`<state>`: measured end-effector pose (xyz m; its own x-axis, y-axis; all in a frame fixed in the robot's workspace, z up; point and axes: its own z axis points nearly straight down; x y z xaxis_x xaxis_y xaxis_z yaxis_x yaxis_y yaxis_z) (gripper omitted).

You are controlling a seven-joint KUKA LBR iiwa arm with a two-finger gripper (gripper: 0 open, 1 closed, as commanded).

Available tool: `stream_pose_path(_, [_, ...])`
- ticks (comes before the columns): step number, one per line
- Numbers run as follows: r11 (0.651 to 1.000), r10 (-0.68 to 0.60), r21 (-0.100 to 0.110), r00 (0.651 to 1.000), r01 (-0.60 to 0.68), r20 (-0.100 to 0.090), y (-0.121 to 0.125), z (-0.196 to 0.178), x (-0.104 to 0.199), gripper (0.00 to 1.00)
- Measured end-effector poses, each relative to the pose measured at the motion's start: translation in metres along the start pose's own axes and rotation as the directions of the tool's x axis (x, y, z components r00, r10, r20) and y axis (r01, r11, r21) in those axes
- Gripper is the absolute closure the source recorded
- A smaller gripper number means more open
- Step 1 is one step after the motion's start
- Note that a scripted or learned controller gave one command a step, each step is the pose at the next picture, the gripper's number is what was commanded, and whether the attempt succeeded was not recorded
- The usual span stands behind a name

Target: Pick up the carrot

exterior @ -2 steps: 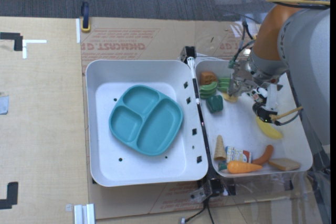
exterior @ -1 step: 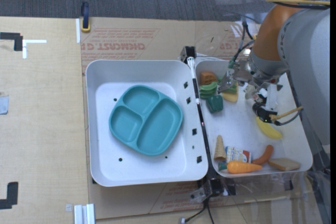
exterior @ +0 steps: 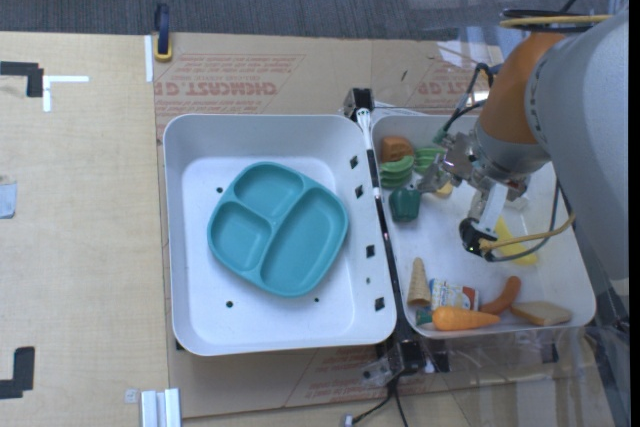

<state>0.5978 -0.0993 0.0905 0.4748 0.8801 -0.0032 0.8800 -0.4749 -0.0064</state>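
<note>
The jaws hang over the right bin (exterior: 447, 240), upper right of frame; open or shut, I cannot tell. A teal plate (exterior: 280, 230) fills the left bin (exterior: 185, 245). A green cup (exterior: 405, 205) sits just beside the jaws. The carrot (exterior: 462, 319) lies well below them, lower right, between a cone (exterior: 417, 281) and a sausage (exterior: 505, 295).

- Gripper (exterior: 437, 177) over right bin (exterior: 445, 250), far half.
- Green cup (exterior: 405, 205) just beside gripper, on the side toward left bin (exterior: 200, 315).
- Carrot (exterior: 463, 319) well apart from gripper, lying along right bin's near wall.
- 1 teal 3-compartment plate (exterior: 278, 228) in left bin.
</note>
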Motion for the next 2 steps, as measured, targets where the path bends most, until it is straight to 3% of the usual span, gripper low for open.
stream_pose_path(2, [1.000, 0.005, -0.001, 1.000, -0.005, 0.000, -0.0092, -0.0004, -0.0021, 0.00])
